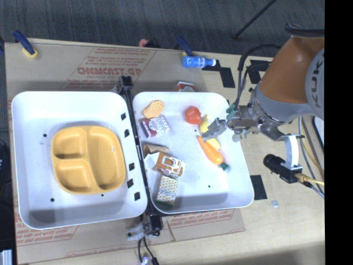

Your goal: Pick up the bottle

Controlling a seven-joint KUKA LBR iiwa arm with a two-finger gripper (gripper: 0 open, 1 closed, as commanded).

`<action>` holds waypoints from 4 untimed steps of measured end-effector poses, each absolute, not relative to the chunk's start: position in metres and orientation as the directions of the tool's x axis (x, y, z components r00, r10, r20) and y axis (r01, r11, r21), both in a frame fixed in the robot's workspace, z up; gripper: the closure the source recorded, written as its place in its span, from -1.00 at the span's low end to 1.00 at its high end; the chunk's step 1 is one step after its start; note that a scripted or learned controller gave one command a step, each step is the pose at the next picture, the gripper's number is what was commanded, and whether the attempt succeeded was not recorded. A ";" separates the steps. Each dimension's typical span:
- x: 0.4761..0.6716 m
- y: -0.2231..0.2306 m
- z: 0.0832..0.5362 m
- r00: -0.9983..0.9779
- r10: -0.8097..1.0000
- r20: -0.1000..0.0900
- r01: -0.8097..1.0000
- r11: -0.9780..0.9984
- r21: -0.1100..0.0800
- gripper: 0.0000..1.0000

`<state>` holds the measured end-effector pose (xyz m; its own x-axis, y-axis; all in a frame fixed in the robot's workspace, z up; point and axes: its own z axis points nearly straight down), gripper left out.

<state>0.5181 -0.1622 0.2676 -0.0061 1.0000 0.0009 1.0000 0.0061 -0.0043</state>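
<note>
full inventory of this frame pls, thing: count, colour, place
bins: 2, white, side by side on the bench
tray: 1, yellow, three compartments, in the left bin
carrot: 1, orange, right bin, right half
tomato: 1, red, right bin, top
yellow piece: 1, yellow, right of the tomato, at the gripper; what it is I cannot tell
biscuit: 1, tan, right bin, top left
small packets: about 4, mixed colours, right bin, left side
bottle: 1, blue, lying on the bench above the right bin
clamp: 1, blue and yellow, top left corner
arm: 1, grey and orange, from the right
gripper: 1, grey, over the right bin's right side
</note>
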 end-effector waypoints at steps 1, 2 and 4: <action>0.518 -0.162 0.278 -0.011 1.000 0.001 1.000 0.011 -0.006 1.00; 0.486 -0.198 0.262 -0.191 0.982 0.002 0.982 0.191 -0.004 1.00; 0.476 -0.211 0.239 -0.171 0.985 0.003 0.985 0.171 -0.005 1.00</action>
<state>0.4762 -0.2106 0.2390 -0.1714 0.9852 0.0031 0.9852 0.1714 -0.0052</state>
